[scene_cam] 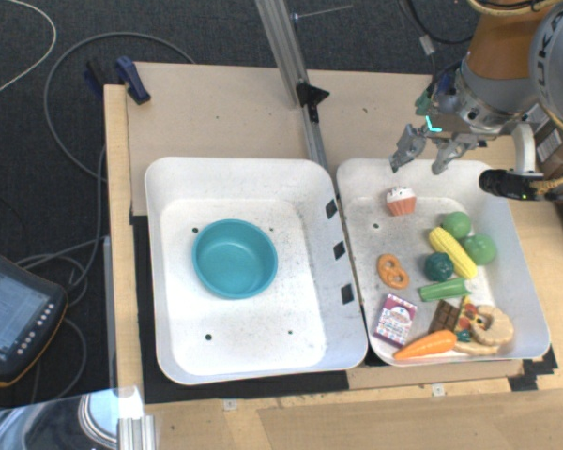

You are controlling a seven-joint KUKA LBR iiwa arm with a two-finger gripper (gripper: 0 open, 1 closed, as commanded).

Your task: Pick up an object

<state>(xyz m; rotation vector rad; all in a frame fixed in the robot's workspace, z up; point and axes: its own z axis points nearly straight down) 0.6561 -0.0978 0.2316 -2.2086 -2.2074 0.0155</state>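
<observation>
The end effector (423,157) is hanging over the far edge of the right bin (535,293), its two fingers (405,148) spreading well apart and pointing down, with nothing sitting between them and nothing touching them. Just beneath and a little nearer, a small cupcake (401,201) with white frosting is standing alone in the far part of that bin. The other things are crowding the right bin's near right side: a yellow corn cob (451,252) is lying at a slant, with two green rounds (469,236) just beside it on the right and a dark teal ball (439,266) touching its near side. A pretzel (391,270) is lying by itself toward the left wall. Nearer still, a green pepper-like piece (442,290), a pink-and-white packet (395,319), an orange carrot (426,345) and a brown, cookie-like pile (483,324) are bunching together. In the left bin (169,181), a teal bowl (235,258) is sitting upright, well apart from everything else. The surface (216,111) is showing bare wood beyond the bins.
</observation>
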